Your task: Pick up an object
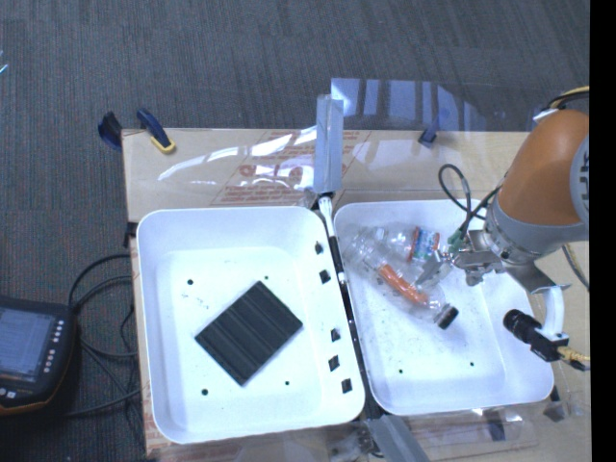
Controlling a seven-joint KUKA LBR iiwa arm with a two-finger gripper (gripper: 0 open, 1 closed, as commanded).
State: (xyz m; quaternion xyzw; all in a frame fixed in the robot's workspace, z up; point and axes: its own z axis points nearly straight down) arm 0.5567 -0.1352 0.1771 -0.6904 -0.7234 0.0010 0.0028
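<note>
In the right bin [481, 378], a crumpled clear plastic bottle [377, 247] with a red and blue label lies at the far left. An orange, carrot-like piece [401, 286] lies just in front of it. A small black cylinder [446, 317] rests near the bin's middle. My gripper [433, 266] is low over the right bin, right beside the bottle's label end and above the orange piece. I see nothing clearly held in it. A flat black ribbed pad [249, 331] lies turned diagonally in the middle of the left bin [159, 258].
A raised divider [337, 296] with small black clips separates the two bins. A grey upright post [329, 152] stands behind the bins. A blue and yellow clamp [154, 131] sits on the bench's far-left corner. A tablet [29, 349] lies on the floor at the left.
</note>
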